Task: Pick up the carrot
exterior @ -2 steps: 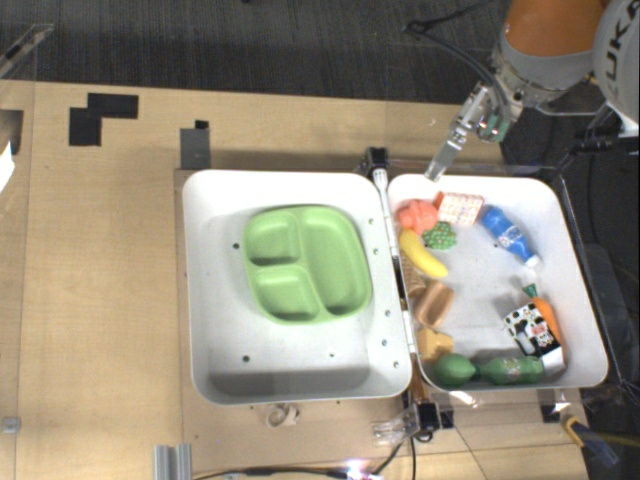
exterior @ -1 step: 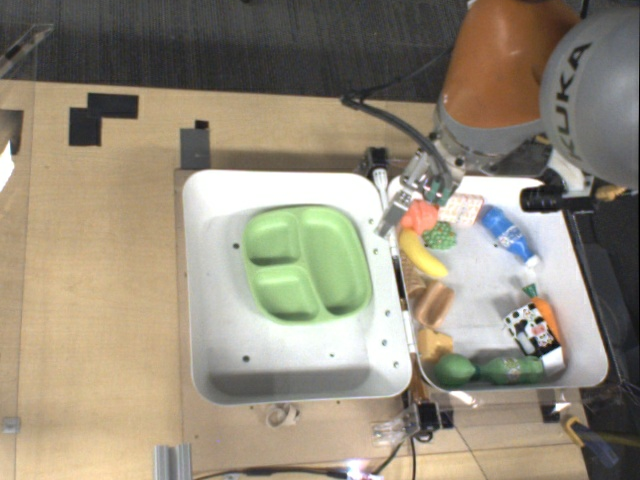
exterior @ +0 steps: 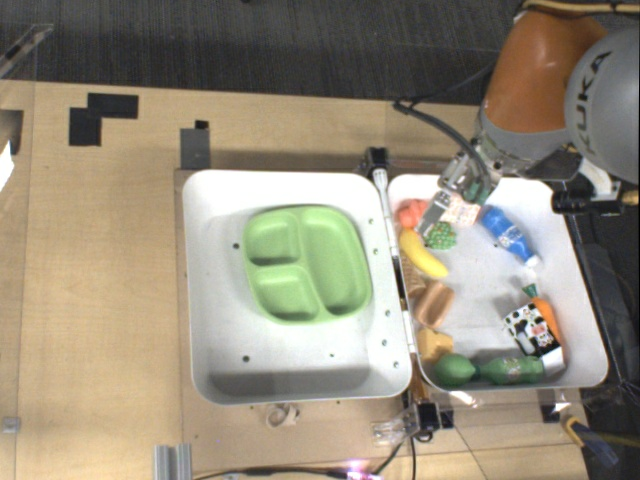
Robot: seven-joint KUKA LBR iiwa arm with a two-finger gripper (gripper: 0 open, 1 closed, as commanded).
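Note:
The carrot [exterior: 545,316], orange with a dark green top, lies near the right bin's right wall, pointing toward the front. A black-and-white spotted item [exterior: 522,329] lies against its left side. My gripper [exterior: 439,220] hangs over the back left part of the right bin [exterior: 585,298], well to the left of and behind the carrot. It is right above a small green speckled item [exterior: 441,235] and next to a banana [exterior: 422,255]. Nothing orange is at the gripper.
The right bin also holds a red-orange piece [exterior: 409,211], a blue bottle [exterior: 505,230], a brown bun [exterior: 433,303], a tan piece [exterior: 436,343] and two green vegetables [exterior: 455,369] [exterior: 511,370]. A green divided plate [exterior: 305,263] lies in the left bin [exterior: 215,298].

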